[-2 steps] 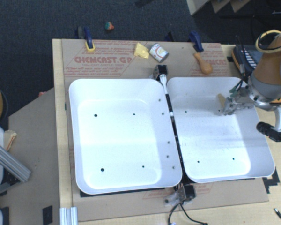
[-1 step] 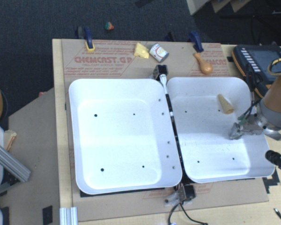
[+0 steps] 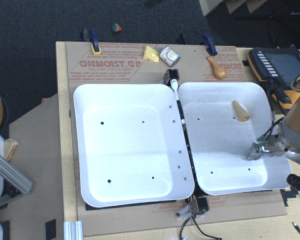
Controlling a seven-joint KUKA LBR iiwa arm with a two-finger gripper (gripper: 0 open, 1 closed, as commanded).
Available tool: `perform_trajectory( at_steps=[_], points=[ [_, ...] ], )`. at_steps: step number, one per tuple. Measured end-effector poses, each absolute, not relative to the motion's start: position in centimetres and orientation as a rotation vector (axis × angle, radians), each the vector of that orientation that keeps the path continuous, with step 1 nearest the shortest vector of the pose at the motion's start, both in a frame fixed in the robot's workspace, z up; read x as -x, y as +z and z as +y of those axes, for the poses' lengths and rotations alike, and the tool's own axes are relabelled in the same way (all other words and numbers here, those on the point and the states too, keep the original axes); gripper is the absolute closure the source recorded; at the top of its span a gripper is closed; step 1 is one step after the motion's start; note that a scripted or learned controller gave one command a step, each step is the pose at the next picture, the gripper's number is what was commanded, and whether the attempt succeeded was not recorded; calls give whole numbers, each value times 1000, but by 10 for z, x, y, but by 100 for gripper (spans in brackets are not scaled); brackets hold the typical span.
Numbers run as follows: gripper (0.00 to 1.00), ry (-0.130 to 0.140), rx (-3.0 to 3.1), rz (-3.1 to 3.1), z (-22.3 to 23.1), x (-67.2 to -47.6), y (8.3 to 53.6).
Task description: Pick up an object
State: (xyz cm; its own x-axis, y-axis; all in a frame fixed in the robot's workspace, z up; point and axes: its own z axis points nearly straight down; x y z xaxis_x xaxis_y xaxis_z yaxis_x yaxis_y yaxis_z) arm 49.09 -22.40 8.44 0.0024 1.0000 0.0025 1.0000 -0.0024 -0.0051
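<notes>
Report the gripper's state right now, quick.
Gripper: low over the right bin, apart from the tan block; nothing seen in it; open or shut cannot be told.

Tan wedge-shaped block point(image 3: 241, 111) lying in right bin's far part.

Both bins, the left bin point(image 3: 125, 144) and the right bin point(image 3: 225, 134), look like smooth white plastic with a slight sheen. The counter point(image 3: 140, 59) beneath them is matt pale board, like cardboard or wood, printed with red lettering. In the right bin lies a tan block point(image 3: 240, 111) with a dull, wood-like surface. The hand point(image 3: 259, 150) is bare grey metal, faintly shiny. Around the counter the floor point(image 3: 40, 14) is dark, rough carpet
</notes>
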Motion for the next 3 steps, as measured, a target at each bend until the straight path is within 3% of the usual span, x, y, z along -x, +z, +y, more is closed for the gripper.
perform_trajectory(
  at_steps=[3],
  points=[
    [100,-2,2227,-2224,-224,-494,115]
  ],
)
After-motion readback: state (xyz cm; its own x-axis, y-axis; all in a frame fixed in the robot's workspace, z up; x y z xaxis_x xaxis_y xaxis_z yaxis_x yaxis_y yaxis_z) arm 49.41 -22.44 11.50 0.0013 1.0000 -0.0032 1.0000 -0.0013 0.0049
